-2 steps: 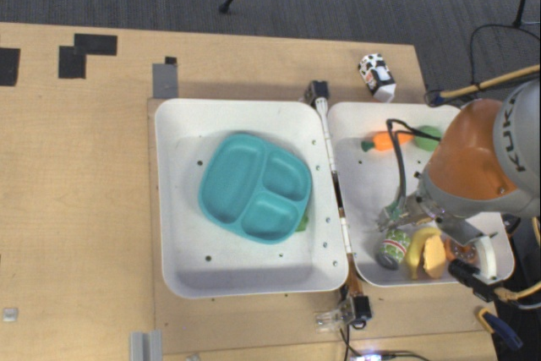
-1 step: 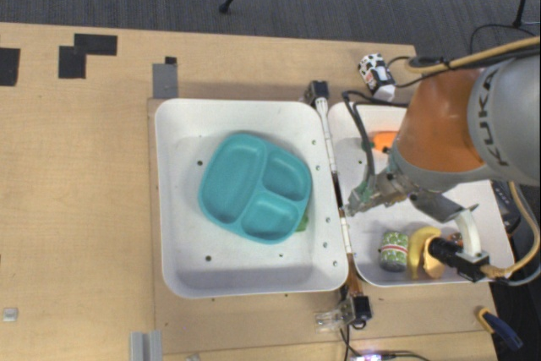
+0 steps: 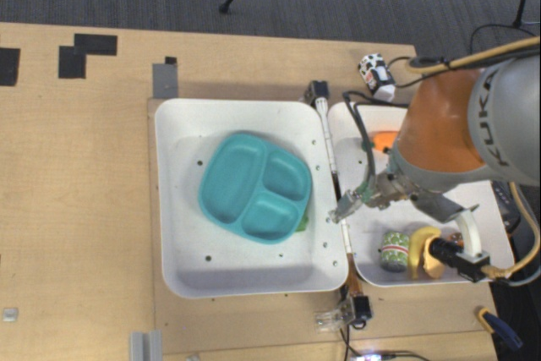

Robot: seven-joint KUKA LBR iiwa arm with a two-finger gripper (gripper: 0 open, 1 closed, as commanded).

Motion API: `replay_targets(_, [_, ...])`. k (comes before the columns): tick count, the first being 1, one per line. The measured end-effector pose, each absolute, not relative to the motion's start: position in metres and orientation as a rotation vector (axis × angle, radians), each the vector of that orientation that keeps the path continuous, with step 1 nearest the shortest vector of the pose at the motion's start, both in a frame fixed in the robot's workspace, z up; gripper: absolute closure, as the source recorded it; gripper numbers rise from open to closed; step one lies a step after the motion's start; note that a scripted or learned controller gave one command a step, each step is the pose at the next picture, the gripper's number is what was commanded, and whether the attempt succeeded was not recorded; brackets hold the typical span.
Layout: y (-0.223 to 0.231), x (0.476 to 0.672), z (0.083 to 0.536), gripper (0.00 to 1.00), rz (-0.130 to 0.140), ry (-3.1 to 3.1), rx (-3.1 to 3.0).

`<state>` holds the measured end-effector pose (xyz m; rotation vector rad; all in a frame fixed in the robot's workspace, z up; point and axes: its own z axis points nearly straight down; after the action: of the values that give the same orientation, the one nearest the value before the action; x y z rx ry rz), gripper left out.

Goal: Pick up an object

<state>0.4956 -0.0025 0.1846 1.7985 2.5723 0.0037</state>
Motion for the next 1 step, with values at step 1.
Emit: replay_targets(1, [-0.0725, 0.4878, 0.1844, 0.0, 0.001, 2.94, 1.096])
